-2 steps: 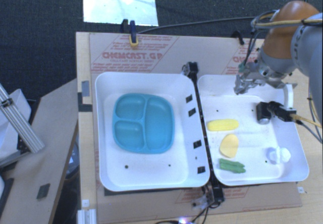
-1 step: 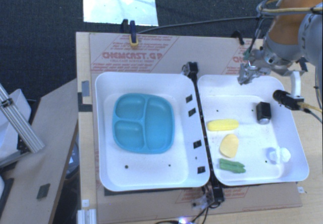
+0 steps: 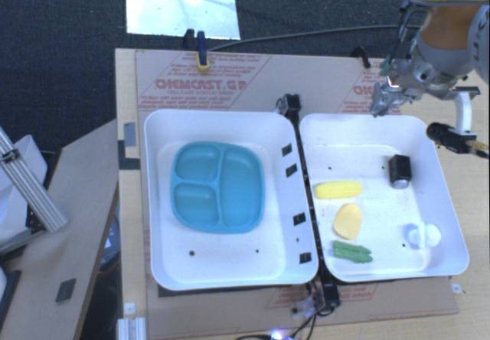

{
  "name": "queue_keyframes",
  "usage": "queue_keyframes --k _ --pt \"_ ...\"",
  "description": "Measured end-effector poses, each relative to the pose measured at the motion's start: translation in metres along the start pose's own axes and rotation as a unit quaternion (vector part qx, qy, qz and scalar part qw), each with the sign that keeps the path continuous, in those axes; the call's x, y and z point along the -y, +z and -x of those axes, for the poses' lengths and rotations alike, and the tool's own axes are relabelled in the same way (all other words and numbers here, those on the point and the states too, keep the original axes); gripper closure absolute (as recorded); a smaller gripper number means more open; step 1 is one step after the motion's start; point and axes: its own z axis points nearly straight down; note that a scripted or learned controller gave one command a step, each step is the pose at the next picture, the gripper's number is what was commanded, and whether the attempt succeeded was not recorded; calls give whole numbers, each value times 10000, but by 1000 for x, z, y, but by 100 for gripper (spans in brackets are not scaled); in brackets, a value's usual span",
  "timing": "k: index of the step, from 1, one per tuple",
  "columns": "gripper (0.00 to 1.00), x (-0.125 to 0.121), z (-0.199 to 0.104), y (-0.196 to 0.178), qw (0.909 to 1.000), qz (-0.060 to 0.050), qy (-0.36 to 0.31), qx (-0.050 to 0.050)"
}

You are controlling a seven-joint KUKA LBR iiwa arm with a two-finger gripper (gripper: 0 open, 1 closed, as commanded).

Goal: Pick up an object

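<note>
The gripper (image 3: 385, 101) is parked over the far rim of the right bin (image 3: 367, 132), up near its back edge. Whether anything is pinched can't really be told, the tips are too small and blurry. Nothing is seen hanging under it, anyway. In the right bin a black can (image 3: 400, 170) is lying closest to the arm, with a yellow corn cob (image 3: 338, 190), a yellow wedge (image 3: 347, 220), a green pod (image 3: 352, 252) and a white lump (image 3: 423, 236) spread nearer the front. A blue divided plate (image 3: 218, 186) is sat in the left bin (image 3: 164, 254).

A divided plate (image 3: 218, 186) lies in the left bin (image 3: 157, 254); a can (image 3: 400, 170) in the right bin (image 3: 452, 250).
</note>
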Motion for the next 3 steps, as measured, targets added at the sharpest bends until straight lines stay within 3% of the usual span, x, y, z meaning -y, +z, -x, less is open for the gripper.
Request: queue_keyframes --k 2,3 --pt "100 37 -97 23 10000 -38 -19 -16" --pt "100 67 -140 24 10000 -42 -17 -16"
